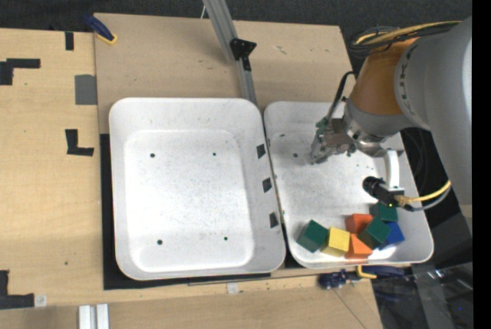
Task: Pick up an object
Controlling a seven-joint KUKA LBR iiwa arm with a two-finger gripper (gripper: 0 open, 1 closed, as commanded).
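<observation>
Nearest the camera is the block cluster in the bottom corner of the right bin [307, 166]: green block [312, 235], yellow block [337, 241], an orange block [357, 246] beside it, a second orange-red block [357, 222] behind, a dark green block [377, 230], a blue block [394, 234] at the rim, and another green one [384, 212] just above. All are touching or packed tight, probably because the bin floor slopes or they got pushed into that corner. Any one of them could be the pick target; I can't tell which is intended.

My gripper [318, 154] sits over the upper part of the right bin, well apart from the cluster, above bare white floor. Nothing is visibly between the fingers. Whether the jaws are wide or narrow I cannot tell; they are too small and dark here.

The arm [430, 82] comes in from the right, orange band [376, 86] just above the wrist. The left bin [184, 109] lies just beside the right one, edges touching.

Judgement: grasp not yet made. The next move needs travel toward the near corner. The tight packing is a risk: fingers may land on neighbours or the bin wall.
</observation>
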